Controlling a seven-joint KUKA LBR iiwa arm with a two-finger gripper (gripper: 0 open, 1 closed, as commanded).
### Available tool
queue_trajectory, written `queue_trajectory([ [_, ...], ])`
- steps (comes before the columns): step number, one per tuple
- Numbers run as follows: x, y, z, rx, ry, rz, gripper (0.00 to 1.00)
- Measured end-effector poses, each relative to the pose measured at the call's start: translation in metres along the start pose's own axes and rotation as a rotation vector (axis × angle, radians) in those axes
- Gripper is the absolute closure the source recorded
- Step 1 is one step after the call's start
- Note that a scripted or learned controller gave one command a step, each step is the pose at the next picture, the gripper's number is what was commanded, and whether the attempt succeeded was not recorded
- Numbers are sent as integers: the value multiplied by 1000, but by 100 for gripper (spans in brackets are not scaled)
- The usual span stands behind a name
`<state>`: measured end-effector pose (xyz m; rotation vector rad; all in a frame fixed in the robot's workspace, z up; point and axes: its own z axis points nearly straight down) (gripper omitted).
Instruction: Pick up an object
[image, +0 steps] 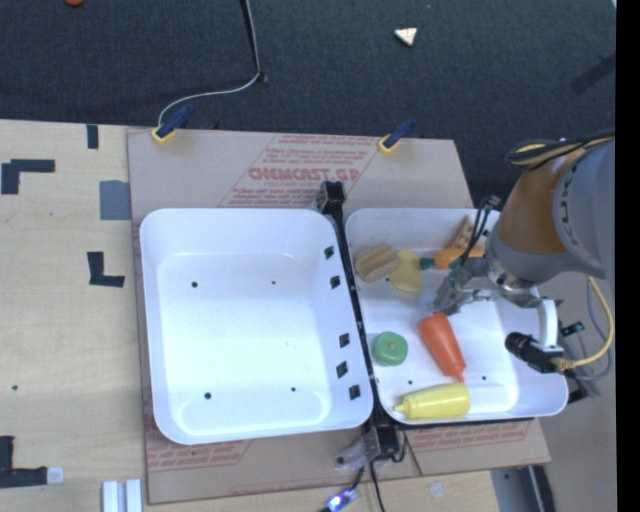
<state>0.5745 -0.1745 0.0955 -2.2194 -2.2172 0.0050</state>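
The right bin (520, 400) holds a tan bread-like piece (375, 262), a pale yellow lump (407, 272), a green round disc (390, 348), an orange carrot-shaped piece (442, 345) and a yellow bottle-like piece (435, 402) lying by the front wall. A small orange and green item (450, 257) lies near the back right. My gripper (450, 298) reaches in from the right and hovers just above the top end of the carrot-shaped piece. Nothing shows between its fingers.
The left bin (160, 300) stands beside the right one, joined by a black divider strip (345, 300). Both rest on a cardboard sheet (290, 170) held by blue and yellow clamps (172, 122). A cable (250, 60) runs across the dark floor behind.
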Motion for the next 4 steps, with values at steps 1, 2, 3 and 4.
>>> queue_trajectory([
  [1, 6, 92, 12, 12, 3, -4, 100],
  [2, -39, 90, 13, 34, 36, -5, 100],
  [3, -32, 27, 10, -4, -1, -1, 100],
  [4, 1, 11, 10, -7, -3, -3, 100],
])
